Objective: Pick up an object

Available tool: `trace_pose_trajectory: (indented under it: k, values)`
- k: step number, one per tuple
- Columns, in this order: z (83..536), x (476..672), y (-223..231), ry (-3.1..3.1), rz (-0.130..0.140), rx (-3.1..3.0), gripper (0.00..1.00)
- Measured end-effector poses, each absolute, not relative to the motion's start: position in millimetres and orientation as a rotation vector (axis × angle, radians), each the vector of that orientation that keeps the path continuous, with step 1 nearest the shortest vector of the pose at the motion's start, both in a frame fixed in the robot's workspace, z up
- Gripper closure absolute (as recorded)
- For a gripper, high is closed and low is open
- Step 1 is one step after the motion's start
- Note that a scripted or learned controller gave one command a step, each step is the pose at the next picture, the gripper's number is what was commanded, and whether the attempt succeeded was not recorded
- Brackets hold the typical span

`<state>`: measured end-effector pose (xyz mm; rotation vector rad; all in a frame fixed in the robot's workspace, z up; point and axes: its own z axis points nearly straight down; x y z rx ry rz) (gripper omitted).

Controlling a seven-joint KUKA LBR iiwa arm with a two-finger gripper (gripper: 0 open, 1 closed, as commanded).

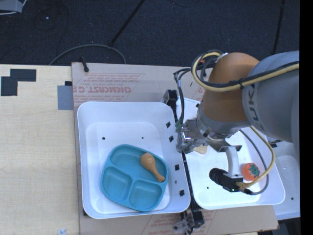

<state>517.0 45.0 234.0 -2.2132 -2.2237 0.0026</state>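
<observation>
My arm (230, 97) reaches in from 3 o'clock over the right bin (205, 192) on the counter (34, 155). In that bin, a small orange-red tomato toy (251, 171) sits at 4 o'clock, and a pale piece (200, 150) lies half hidden at 10 o'clock. The left bin (122, 112) holds a blue divided plate (122, 180), with a toy drumstick (152, 166) at its 2 o'clock.

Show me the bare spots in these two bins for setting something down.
Left bin: bare floor between its far wall and the blue tray. Right bin: a strip along its near edge. Crowded around the arm and orange toy.
</observation>
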Motion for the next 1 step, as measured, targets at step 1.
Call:
trace_pose_trajectory:
  k: [1]
  values:
    - [235.4,513.5,91.1,-2.224,0.003,-2.213,1.0]
